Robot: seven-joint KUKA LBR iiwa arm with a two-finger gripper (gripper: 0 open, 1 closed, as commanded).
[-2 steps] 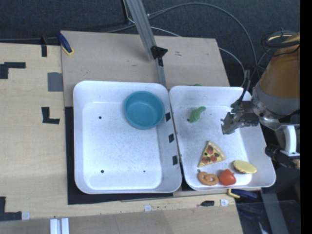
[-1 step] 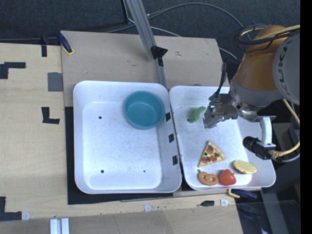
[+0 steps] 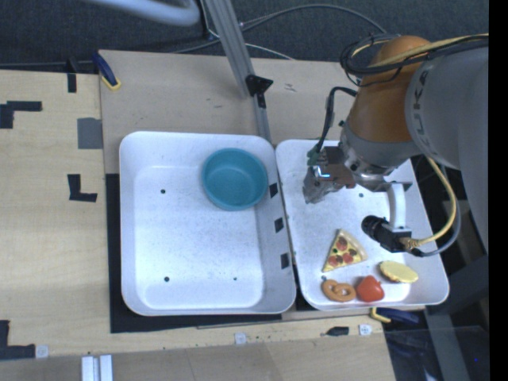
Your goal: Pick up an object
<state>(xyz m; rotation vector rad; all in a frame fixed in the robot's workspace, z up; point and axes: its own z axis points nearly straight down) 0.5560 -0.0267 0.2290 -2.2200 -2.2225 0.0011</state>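
Camera view has the arm coming in from the right of the frame with the hand (image 3: 317, 184) down over the upper part of the right bin (image 3: 300, 236), hovering above bare white floor near the bin's left wall. Honestly can't tell how wide it's spread from this angle, the wrist blocks most of it, and nothing visible is caught in it, so the pick looks like it hasn't happened yet. Everything grabbable in that bin sits lower in the frame, well apart from the hand: one pizza slice (image 3: 344, 251) about mid-bin, then along the bottom edge one small pretzel-looking thing (image 3: 339, 290), one red tomato-ish piece (image 3: 369, 289) just beside it, and one yellow oval piece (image 3: 398, 272) to the right. So four small toy foods total in the right bin. The left bin (image 3: 143, 244) holds one blue bowl (image 3: 234, 178) up in its upper right corner and that's it. Two bins, one bowl, four food bits. As for progress, pretty much the whole job looks left: the hand would need to move down-frame toward something like the pizza slice, close on it and lift. The counter (image 3: 48, 213) around the bins just has some black tape marks.
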